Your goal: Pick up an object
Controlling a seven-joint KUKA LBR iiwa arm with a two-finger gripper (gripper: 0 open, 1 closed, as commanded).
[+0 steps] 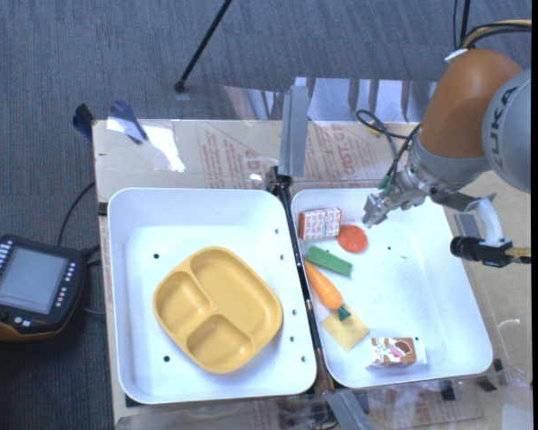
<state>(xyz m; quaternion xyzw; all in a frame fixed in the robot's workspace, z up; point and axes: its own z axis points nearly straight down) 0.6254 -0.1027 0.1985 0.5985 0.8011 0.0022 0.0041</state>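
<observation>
My gripper (pixel 374 213) hangs over the upper middle of the right bin (pixel 430 285), just right of and above a red round piece (pixel 352 238). Left of that piece lies a small red and white carton (pixel 319 224). Below them sit a green bar (pixel 328 261), an orange carrot (pixel 324 286), a yellow cheese slice (pixel 345 329) and a brown and white packet (pixel 395 352). Nothing shows between the fingers.
The left bin (pixel 143 240) holds a yellow divided plate (pixel 217 308). A grey post (pixel 291 137) rises behind the wall between the bins. A teach pendant (pixel 27 285) lies on the floor at far left. The right half of the right bin is bare white.
</observation>
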